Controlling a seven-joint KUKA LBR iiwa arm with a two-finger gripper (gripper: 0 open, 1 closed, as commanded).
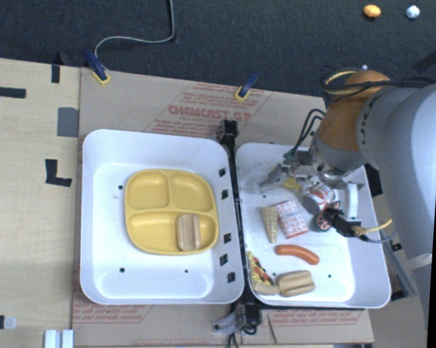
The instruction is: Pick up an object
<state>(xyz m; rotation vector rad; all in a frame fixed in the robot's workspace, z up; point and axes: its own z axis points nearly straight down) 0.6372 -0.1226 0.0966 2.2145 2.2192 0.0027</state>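
A red sausage (297, 252) lies in the right bin (366, 291), near a patterned packet (292, 219) and a bun (296, 283). The gripper (318, 185) hovers at the bin's far side; I cannot tell its opening. Crowded items risk a glancing, empty grasp

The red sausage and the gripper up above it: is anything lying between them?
Yes. In the camera view, a pink-and-white packet lies between the red sausage and the gripper, with a pale wedge beside it.
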